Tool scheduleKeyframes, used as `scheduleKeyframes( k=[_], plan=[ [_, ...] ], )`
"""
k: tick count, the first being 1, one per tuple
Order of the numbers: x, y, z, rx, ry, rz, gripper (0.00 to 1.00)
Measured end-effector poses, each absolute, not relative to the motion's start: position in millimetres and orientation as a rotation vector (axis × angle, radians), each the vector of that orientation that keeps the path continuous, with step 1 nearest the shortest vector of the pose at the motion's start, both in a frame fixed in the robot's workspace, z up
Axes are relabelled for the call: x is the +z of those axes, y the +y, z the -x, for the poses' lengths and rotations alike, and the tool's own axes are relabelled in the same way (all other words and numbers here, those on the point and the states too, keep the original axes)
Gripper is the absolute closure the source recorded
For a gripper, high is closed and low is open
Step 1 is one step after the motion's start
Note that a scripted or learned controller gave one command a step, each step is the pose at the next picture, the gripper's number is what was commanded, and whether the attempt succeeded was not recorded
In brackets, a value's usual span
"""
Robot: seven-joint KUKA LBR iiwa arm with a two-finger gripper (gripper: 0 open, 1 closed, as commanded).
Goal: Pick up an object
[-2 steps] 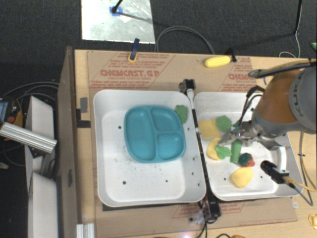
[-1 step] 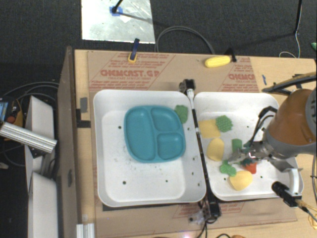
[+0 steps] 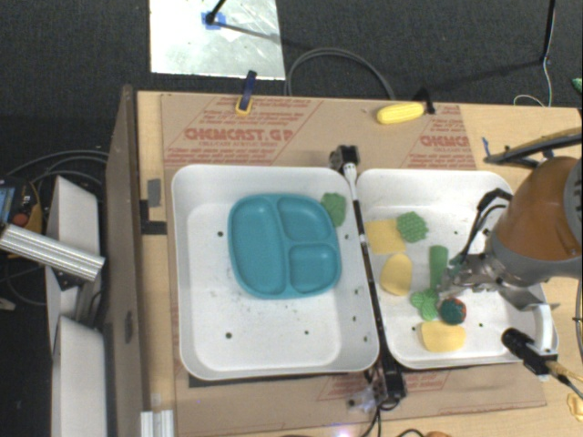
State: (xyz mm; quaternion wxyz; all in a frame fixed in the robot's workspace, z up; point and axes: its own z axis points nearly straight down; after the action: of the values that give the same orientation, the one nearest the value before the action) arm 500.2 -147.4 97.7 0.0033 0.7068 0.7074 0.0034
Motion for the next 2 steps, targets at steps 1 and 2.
scheduleKeyframes(
  k=[1,2],
  plan=[
    [97.1,-147.3,-499.9,0.010,2.218,-2.217,0.00],
    [87.5,-148.9,-490.2,0.012,2.216,-2.216,0.00]
  ],
)
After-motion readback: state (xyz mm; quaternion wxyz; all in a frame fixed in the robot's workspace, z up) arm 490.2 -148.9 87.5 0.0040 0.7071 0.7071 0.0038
